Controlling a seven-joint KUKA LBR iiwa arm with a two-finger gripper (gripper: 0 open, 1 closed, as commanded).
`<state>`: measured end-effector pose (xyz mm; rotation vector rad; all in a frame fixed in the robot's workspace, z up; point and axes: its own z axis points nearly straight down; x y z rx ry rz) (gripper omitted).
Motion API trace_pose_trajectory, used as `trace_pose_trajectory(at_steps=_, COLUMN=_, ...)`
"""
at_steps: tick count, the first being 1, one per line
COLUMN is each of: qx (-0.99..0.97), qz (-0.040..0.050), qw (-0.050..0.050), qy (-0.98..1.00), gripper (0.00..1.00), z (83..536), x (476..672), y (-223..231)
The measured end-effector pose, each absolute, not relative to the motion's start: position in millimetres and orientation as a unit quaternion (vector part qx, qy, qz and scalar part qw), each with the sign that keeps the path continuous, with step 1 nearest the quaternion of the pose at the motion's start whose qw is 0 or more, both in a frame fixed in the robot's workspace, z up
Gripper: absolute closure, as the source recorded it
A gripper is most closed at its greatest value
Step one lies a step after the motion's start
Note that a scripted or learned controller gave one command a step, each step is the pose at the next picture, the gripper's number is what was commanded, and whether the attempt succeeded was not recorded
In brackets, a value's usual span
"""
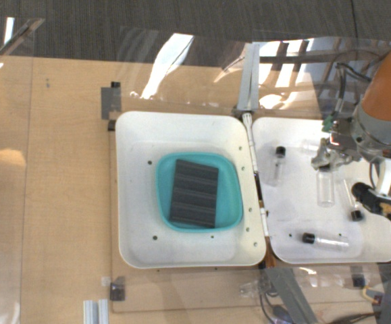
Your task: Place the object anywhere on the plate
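A square teal plate point(231, 211) sits in the middle of the left bin point(134, 181). A dark grey ribbed block point(195, 193) lies flat on the plate, well inside its rim. My gripper point(326, 158) hangs over the upper middle of the right bin point(296, 201), far from the plate, below the grey wrist and its orange band point(389, 86). A clear vial point(325, 189) lies directly under the gripper; whether they touch I cannot tell.
Other clear vials with black caps lie in the right bin: one at the upper left point(278, 162), one near the front edge point(323, 239), one at the right point(354, 204). A raised divider point(254, 181) separates the two bins.
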<state>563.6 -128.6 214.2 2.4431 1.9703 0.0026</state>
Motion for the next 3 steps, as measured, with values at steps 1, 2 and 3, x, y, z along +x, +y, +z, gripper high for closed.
trace_pose_trajectory(at_steps=1, qx=0.718, qz=0.0003, qw=0.0, qy=0.696, gripper=1.0, z=182, x=559.3, y=-73)
trace_pose_trajectory(at_steps=2, qx=0.633, qz=0.0011, qw=0.001, qy=0.775, gripper=1.0, z=183, x=570.3, y=20)
trace_pose_trajectory(at_steps=3, qx=0.633, qz=0.0011, qw=0.001, qy=0.774, gripper=0.0, z=183, x=570.3, y=20)
